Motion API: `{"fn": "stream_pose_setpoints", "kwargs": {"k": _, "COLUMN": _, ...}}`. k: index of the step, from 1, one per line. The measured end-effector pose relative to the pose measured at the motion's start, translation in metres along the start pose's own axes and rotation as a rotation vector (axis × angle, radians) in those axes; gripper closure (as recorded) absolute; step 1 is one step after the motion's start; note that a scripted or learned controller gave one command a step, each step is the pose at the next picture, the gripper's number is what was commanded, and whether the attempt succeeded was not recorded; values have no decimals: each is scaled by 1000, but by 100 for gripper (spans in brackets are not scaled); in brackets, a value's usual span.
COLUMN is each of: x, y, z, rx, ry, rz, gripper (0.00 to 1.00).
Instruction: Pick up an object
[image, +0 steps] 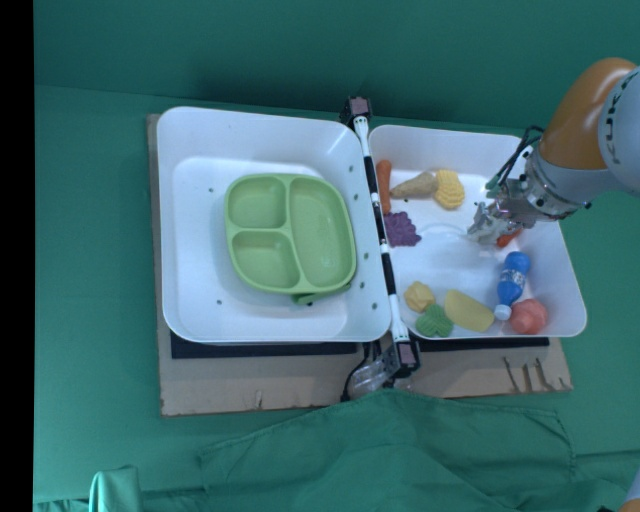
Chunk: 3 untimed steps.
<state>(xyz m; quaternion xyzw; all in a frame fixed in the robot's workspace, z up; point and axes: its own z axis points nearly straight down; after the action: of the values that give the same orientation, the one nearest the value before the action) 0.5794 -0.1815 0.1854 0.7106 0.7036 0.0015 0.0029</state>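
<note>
- Overhead, two white bins side by side: left bin (190, 150) holds a green divided plate (290, 235).
- Right bin (560, 260) holds toy food: orange carrot (384, 183) by the divider, ice cream cone (415, 185), yellow corn (449, 188), purple grapes (401, 229).
- Front of right bin: small yellow piece (419, 296), green piece (434, 321), yellow lemon-like piece (468, 311), blue bottle (513, 279), orange-red ball (529, 317).
- Gripper (490, 228) low over right bin's right side, near a red item (507, 239) mostly hidden under it.
- Gripper state: cannot tell; nothing seen held.
</note>
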Motion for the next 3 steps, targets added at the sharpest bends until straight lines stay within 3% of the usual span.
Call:
{"fn": "stream_pose_setpoints", "kwargs": {"k": 1, "x": 5, "y": -32, "z": -2, "rx": -20, "ry": -8, "rz": -6, "gripper": 0}}
{"fn": "stream_pose_setpoints", "kwargs": {"k": 2, "x": 51, "y": 7, "z": -50, "rx": -6, "ry": 0, "rz": -13, "gripper": 0}}
{"fn": "stream_pose_setpoints", "kwargs": {"k": 3, "x": 12, "y": -5, "z": 2, "rx": -4, "ry": 3, "rz": -3, "gripper": 0}}
